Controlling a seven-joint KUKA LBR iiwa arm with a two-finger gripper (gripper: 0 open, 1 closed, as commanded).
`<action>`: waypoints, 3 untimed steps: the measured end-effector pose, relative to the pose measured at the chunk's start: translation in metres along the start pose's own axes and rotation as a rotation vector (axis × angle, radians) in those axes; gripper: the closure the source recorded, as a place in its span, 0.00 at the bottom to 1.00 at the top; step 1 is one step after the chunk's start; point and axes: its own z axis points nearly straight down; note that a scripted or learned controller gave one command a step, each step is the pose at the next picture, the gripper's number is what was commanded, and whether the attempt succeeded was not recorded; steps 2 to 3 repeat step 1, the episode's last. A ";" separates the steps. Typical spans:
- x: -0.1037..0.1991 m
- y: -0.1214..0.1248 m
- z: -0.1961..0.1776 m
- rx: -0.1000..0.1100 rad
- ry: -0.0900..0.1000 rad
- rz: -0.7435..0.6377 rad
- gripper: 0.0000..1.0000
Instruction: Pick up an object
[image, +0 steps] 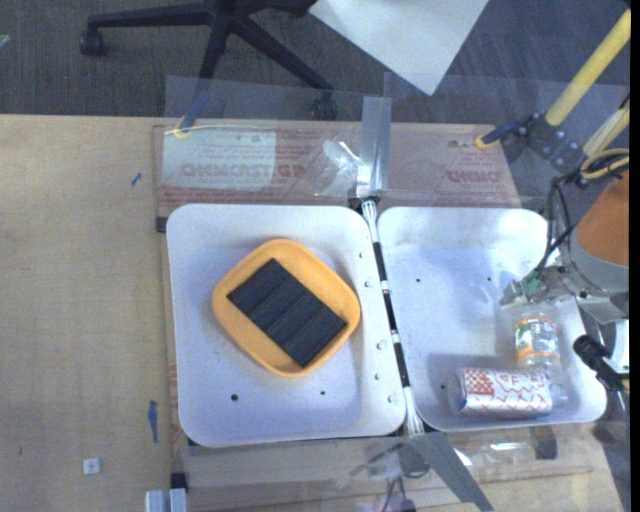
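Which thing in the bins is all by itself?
The yellow pad with the dark grey top. It lies alone in the left bin. The small bottle and red patterned roll share the right bin.

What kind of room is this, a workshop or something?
Probably a robotics lab in an office-like room: a robot arm reaches over two white bins on a wooden bench, and an office chair base stands on carpet behind.

Cardboard sheet (230, 160) behind the bins: faint red lettering, too blurred to read. Small can (505, 390) in the right bin (440, 260): red and white pattern, no legible wording.
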 end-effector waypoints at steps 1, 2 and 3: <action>0.015 0.004 0.002 0.006 0.027 -0.016 0.00; 0.015 0.004 0.002 0.006 0.027 -0.016 0.00; 0.015 0.004 0.002 0.006 0.027 -0.016 0.00</action>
